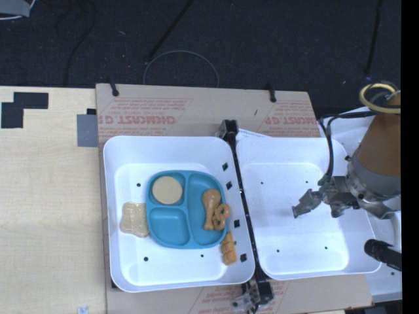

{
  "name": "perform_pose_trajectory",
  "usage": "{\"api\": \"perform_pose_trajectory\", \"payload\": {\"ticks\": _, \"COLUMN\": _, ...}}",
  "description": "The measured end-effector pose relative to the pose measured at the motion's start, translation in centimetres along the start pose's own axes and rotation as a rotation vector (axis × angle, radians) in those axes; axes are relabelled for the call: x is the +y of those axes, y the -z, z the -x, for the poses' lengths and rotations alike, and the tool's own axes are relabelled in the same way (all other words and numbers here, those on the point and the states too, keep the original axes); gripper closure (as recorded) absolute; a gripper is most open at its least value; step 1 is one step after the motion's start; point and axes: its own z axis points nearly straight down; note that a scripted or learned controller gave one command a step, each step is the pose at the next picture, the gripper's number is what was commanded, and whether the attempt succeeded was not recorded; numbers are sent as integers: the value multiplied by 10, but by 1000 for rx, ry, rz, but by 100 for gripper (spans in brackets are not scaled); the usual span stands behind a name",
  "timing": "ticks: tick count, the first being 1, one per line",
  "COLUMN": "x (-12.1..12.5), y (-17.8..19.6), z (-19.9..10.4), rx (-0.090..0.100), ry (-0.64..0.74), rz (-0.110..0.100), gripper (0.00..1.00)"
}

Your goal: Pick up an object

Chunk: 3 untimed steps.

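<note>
In the left bin (124, 162) lies a blue divided tray (177, 231). A round tan cookie (166, 190) sits in its upper left compartment, and a brown pretzel-like piece (215, 209) lies in its right compartment. A pale bread slice (134, 219) rests against the tray's left edge. A small orange-brown piece (228, 248) lies by the tray's lower right corner. My gripper (306, 205) hangs over the right bin (288, 267), near its right side, pointing left. Nothing shows between its fingers.
The arm's orange band and grey wrist (383, 156) stand over the right bin's right edge, with black cables looping above. A central divider (239, 201) with black clips separates the bins. Cardboard (196, 113) lies under both bins, and a wooden bench top extends to the left.
</note>
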Motion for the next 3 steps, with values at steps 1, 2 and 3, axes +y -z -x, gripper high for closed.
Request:
{"api": "perform_pose_trajectory", "payload": {"ticks": 1, "x": 2, "y": 6, "z": 0, "rx": -1, "ry": 2, "rz": 11, "gripper": 0}}
{"api": "perform_pose_trajectory", "payload": {"ticks": 2, "x": -1, "y": -42, "z": -9, "rx": 0, "ry": 3, "rz": 7, "gripper": 0}}
{"api": "perform_pose_trajectory", "payload": {"ticks": 3, "x": 0, "y": -95, "z": 1, "rx": 0, "ry": 1, "rz": 7, "gripper": 0}}
